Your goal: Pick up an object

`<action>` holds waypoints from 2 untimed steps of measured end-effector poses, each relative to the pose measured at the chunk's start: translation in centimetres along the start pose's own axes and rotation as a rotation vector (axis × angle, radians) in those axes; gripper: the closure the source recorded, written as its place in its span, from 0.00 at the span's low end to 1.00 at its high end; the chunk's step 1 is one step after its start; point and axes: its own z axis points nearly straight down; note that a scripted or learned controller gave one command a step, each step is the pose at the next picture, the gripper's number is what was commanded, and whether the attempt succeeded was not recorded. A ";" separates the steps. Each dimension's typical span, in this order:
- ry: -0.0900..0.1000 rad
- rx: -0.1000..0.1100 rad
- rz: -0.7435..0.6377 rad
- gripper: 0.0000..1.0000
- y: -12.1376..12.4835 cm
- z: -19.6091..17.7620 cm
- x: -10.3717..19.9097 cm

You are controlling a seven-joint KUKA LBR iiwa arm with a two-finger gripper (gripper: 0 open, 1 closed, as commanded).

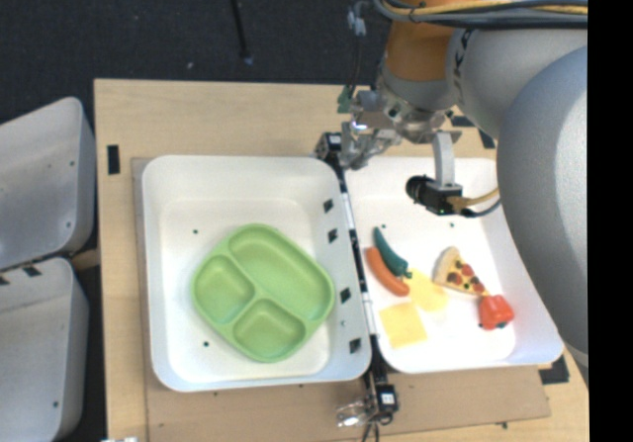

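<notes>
Overhead, the grey arm (514, 64) with its orange band reaches in from the right of the frame, and its gripper (356, 140) hangs at the upper middle, just above the top end of the wall where the two white bins meet. The gripper is small and partly in shadow, so it cannot be told whether it is spread or closed. The left bin (158, 232) holds a green plate (262, 292) with three compartments, lying flat a little below the bin's centre and toward its right side. The right bin (529, 336) holds the small toys, all in its lower half and well apart from the gripper. An orange sausage (388, 272) lies at a slant near the bin's left wall, with a dark green piece (393, 250) just beside it on its upper right, the two touching or nearly so. To the right lies a pizza slice (458, 272), its point toward the top of the frame. A pale yellow square (428, 292) sits between the sausage and the pizza slice, and a second yellow square (403, 323) lies just below it, toward the bottom of the bin. A small red piece (496, 311) rests at the lower right, near the pizza slice. Both bins sit on a pale wooden bench (119, 124).
</notes>
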 end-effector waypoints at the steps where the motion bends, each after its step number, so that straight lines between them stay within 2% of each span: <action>1: 0.000 0.001 0.000 1.00 1.3 -0.3 4.2; 2: -0.003 0.003 0.003 0.00 1.2 -0.3 3.9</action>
